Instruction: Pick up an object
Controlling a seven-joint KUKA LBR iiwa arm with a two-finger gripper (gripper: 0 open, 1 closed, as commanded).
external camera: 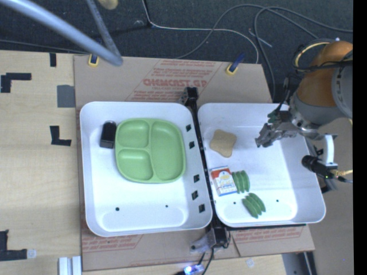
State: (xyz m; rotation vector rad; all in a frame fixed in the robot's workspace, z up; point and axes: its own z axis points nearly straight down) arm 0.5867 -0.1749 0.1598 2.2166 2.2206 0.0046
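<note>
The tool (268,135) hangs over the right bin (298,211), near its 2 o'clock corner, w/ nothing between its tips; whether it's open or closed I can't tell, too small and blurred. So the step in hand looks like the approach: no object picked yet, task barely started.

Candidates, all in the right bin:
- tan biscuit-like piece (223,142) at approx. 10 o'clock in the bin, nearest the tool, lying at its 9 o'clock.
- small red-and-white packet (223,181) at approx. 8 o'clock, close to the divider.
- 2 green pods: upper green pod (242,180) touching or just beside the packet, lower green pod (253,204) near 6 o'clock.

To do it well, I'd go for the tan piece: it sits apart from the rest w/ bare floor round it, so the tips can straddle it w/o nudging a neighbour. Centre over it, come straight down, close across its narrower width. The packet and upper pod are crowded together; a grab there risks catching both or pushing 1 away. The packet also lies flat, hard to get under.

Count:
- 2 white bins; left bin (94,171) holds 1 green divided plate (150,150) w/ 3 sections and 1 small black block (108,134) at the plate's 9 o'clock, touching or just beside it.
- Right bin: 1 tan piece, 1 packet, 2 pods, so 4 loose items.
</note>
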